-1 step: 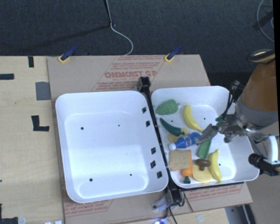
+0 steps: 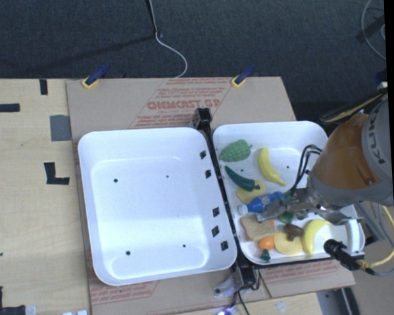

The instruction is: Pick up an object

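- Hand (image 2: pixel 279 210): you find it low in the right bin, reaching in from the right among the toys at the bin's middle. Its metal parts blur into the clutter, so you cannot tell how its fingers stand, nor whether anything sits between them.
- Arm (image 2: pixel 355 165): grey, with the orange band above the wrist, it covers the right bin's right side.
- Blue object (image 2: pixel 264 201): just beside the hand on its left; you cannot tell if they touch.
- Tan block (image 2: pixel 252 228): below the blue object, near the bin's front left.
- Small orange piece (image 2: pixel 267 243): at the front wall, just below the tan block.
- Yellow fruit, front (image 2: pixel 312 234): curved, lying at the front right of the bin beside a paler yellow piece (image 2: pixel 287 246).
- Banana (image 2: pixel 269 165): lying lengthwise in the rear half of the bin, apart from the hand.
- Dark green pepper (image 2: pixel 241 178): slanting along the left wall, left of the banana.
- Light green leafy item (image 2: pixel 235 150): at the rear left corner, just above the pepper.
- Right bin (image 2: pixel 274 128): white, shallow, holding all the items above.
- Left bin (image 2: pixel 146 202): white, touching the right bin along a black centre divider.
- Cardboard sheet (image 2: pixel 174 102): under both bins, red print at its rear, clipped at two rear corners.
- Desk (image 2: pixel 28 195): pale wood with black marks, to the left.
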You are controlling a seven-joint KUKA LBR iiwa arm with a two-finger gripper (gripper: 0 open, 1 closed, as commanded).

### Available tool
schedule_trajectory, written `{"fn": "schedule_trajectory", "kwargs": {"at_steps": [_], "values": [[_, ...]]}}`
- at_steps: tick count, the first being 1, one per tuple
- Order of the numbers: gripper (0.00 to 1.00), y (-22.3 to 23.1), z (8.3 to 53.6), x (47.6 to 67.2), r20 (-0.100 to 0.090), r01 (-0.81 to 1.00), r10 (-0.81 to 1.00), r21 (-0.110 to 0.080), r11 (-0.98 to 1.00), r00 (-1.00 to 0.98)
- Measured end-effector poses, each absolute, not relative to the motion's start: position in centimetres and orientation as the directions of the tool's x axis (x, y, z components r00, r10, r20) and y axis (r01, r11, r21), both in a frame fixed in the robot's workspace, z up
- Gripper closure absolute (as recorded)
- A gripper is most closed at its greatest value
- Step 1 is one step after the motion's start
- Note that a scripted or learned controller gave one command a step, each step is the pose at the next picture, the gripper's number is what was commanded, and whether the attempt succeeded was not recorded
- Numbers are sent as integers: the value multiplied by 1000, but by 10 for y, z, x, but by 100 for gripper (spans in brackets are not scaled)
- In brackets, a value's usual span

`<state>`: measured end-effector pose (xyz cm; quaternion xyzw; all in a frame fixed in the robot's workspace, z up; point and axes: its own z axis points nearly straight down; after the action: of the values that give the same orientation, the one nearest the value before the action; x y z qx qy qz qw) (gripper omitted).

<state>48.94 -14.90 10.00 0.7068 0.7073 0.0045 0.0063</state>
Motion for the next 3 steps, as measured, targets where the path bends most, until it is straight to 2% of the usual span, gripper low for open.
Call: {"fn": "schedule_trajectory", "kwargs": {"at_steps": [1, 2, 3], "values": [[0, -180, 84, 539, -1, 1000, 1000, 1, 2, -2], [0, -146, 85, 612, 0, 1000, 1000, 3, 7, -7], [0, -142, 275, 612, -4, 1000, 1000, 17, 3, -3]]}}
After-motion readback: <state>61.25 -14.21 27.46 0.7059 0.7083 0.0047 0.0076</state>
